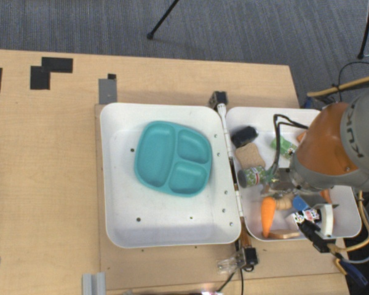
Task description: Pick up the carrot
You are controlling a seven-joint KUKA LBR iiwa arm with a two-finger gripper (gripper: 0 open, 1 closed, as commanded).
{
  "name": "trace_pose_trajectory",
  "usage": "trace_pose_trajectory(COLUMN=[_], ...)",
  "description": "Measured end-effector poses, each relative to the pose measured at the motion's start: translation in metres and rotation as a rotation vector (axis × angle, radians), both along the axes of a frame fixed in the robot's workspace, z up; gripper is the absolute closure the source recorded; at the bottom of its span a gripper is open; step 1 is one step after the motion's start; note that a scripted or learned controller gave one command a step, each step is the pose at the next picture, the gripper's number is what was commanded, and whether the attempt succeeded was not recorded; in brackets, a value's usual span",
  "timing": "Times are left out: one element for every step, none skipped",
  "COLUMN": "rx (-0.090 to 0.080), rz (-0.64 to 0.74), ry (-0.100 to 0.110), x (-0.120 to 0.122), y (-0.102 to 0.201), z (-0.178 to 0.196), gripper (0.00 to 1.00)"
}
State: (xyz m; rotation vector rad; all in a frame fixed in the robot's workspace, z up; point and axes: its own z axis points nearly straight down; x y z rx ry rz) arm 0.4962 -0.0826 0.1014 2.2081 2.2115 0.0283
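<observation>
- Tabletop [43,183]: light wood, with black patches toward 10 o'clock of the view.
- Left bin [120,226]: white and shallow, resting on the tabletop. A teal divided plate [172,157] lies inside it, slightly toward 12 o'clock of the bin's centre, with three compartments.
- Right bin [252,226]: white, set just beside the left bin along a shared edge.
- Right bin contents, at its 10 to 11 o'clock: a black item [243,134], a brown block [250,157] just below it, and a small green-labelled item [256,176] below that.
- Carrot [267,217]: orange, lying in the right bin at about 7 o'clock of that bin, long axis running roughly 12 to 6 o'clock, near the front wall.
- Arm [332,149]: grey with an orange band, reaching in from 3 o'clock over the right bin.
- Tool [287,196]: positioned just beside the carrot's upper end, at the carrot's 2 o'clock. Whether it is apart or together cannot be told; the carrot is not seen between its parts.
</observation>
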Motion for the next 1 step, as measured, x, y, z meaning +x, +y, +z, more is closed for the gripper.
trace_pose_trajectory(rx=[0.004], rz=[-0.229], ry=[0.016], x=[-0.0065], y=[0.0258], z=[0.1000], gripper=[1.00])
